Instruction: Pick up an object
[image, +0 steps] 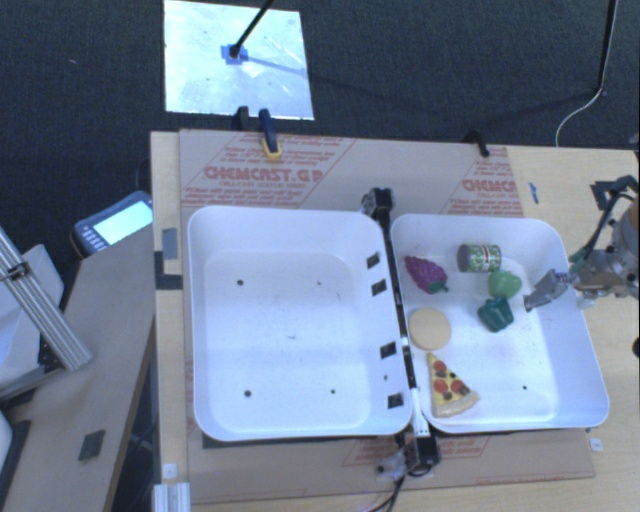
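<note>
**Claw at the right bin's edge, five toys to choose from**

The likeliest targets are the two green pieces at the right of the frame — a light green toy (505, 283) and, just below and touching it, a dark green pepper-like toy (495, 315). Both lie in the right bin (570, 400), nearest the claw (545, 291), which hangs over that bin's right rim at middle right. Whether its tips are spread or closed I cannot tell; nothing is seen between them.

To do the pick well, I would settle on one green piece and come straight down over its middle, since the pair sit so close that a sloppy descent could nudge one into the other. The tips should straddle the narrower side.

Counted: one small can (479, 258) lying on its side, one purple grape bunch (426, 274), one tan round disc (430, 327), one pizza slice (450, 386) — plus the two greens. Two bins; the left bin (215, 300) holds no toys.
</note>
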